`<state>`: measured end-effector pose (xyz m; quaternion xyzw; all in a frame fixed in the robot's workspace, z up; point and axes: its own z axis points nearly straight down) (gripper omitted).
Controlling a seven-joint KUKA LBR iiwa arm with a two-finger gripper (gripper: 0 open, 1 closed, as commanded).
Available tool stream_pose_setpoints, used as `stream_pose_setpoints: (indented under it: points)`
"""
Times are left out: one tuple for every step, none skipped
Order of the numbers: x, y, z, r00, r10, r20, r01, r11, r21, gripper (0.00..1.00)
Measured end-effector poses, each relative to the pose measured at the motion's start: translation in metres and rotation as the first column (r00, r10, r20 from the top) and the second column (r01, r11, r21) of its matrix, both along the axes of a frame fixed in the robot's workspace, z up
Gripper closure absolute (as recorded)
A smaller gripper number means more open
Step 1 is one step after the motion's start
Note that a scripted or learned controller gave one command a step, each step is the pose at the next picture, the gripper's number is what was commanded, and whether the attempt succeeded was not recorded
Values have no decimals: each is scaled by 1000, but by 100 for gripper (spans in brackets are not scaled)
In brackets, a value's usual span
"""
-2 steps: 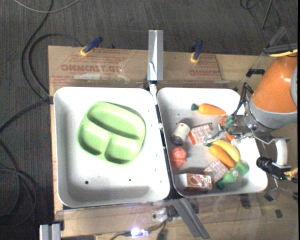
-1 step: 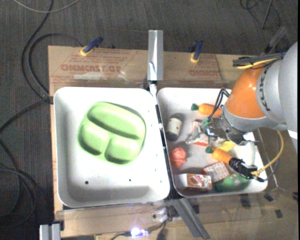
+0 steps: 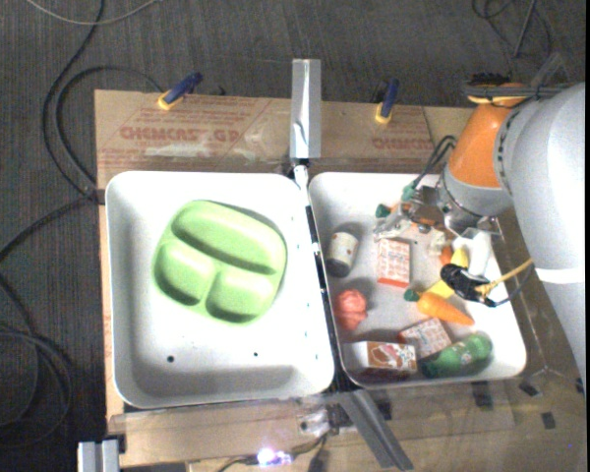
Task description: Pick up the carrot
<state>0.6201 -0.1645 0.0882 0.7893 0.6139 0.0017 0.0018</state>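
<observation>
- The grey arm came in from the right, its orange band over the far right corner of the right bin point(image 3: 320, 264)
- The gripper point(image 3: 420, 212) hung over the back of that bin, beside a crumpled silvery wrapper point(image 3: 393, 227); whether it was apart or together, I couldn't tell, and nothing showed clamped in it
- The carrot point(image 3: 444, 308) lay in the right bin near the right wall, nearer the front than the gripper, green top to the left, orange tip to the right
- Just in front of the carrot sat a red patterned packet point(image 3: 428, 335), with a green bottle point(image 3: 462, 354) and a small brown box point(image 3: 388, 357) along the front wall
- A pink ball point(image 3: 351, 308), a small pale can point(image 3: 341, 251) and a red-and-white packet point(image 3: 393, 261) filled the left and middle of that bin
- The left bin point(image 3: 128, 264) held 1 green sectioned plate point(image 3: 221, 262), well apart from the carrot
</observation>
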Motion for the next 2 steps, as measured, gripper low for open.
stream_pose_setpoints:
  points:
    - [-18, 11, 36, 982, -189, -12, 189, 982, -1, 0]
    - [23, -25, 10, 978, -209, -17, 210, 978, 15, 0]
